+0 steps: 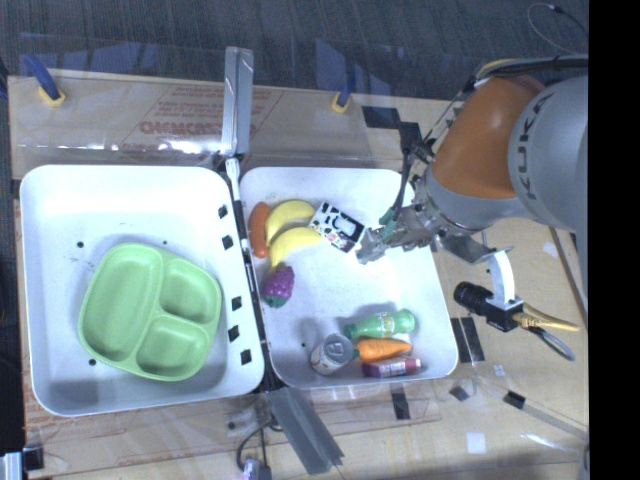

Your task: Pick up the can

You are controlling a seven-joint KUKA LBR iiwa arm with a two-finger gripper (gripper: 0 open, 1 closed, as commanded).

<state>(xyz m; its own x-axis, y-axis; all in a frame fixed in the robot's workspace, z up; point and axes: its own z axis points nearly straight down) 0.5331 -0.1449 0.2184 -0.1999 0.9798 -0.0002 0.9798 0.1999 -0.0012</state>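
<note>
**Can lies at the near edge of the right bin, end effector well apart**

The can [333,353] is silver-grey, its round top tipped toward the camera, and it sits in the right bin [430,298] near the front wall. It lies just beside a carrot [384,349] and a green bottle [383,324]; a dark red tube [392,369] lies along the front. Its label cannot be read.

The end effector [372,246] hovers over the bin's far right part, near a black-and-white box [338,227]. It is small and blurred, so whether it is spread or closed cannot be told.

Counted: two bins, two bananas [288,230], one orange piece [259,228] beside them, one purple grape bunch [279,285]. The left bin [60,208] holds one green divided plate [150,311].
</note>
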